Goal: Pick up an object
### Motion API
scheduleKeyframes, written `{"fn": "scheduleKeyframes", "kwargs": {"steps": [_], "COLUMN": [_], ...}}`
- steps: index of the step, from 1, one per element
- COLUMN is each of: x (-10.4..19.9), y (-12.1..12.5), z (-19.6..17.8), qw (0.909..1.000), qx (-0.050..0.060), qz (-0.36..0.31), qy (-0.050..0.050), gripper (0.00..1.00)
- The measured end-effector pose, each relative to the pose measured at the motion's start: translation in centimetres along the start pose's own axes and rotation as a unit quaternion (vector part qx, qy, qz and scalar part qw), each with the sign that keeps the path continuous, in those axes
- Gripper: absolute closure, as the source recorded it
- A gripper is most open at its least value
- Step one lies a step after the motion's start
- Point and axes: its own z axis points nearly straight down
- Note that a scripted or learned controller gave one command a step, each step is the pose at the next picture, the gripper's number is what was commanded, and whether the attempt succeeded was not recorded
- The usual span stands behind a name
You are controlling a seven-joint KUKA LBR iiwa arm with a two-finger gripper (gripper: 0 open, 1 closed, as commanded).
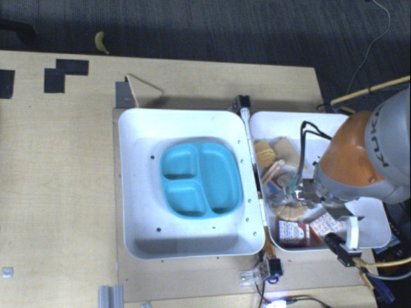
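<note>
While the arm (pixel 359 156) reaches low into the right bin (pixel 376 233), gripper (pixel 297 196) sits amid the clutter (pixel 282 165); cannot tell its opening. Candidate objects crowd beside it; blue tray (pixel 200 178) lies well apart in the left bin (pixel 138 172).

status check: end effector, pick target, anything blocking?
End effector down in right bin, over the item pile; finger state unreadable. No item seen held. Blue tray sits in left bin. Clutter packed tight around end effector.
</note>
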Motion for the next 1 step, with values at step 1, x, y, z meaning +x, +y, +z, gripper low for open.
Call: {"fn": "scheduleKeyframes", "kwargs": {"steps": [1], "x": [-0.06], "y": [0.25], "z": [-1.13], "qw": [1.0000], "qx": [-0.004], "qz": [-0.001], "qy": [-0.001], "gripper": [1.00]}}
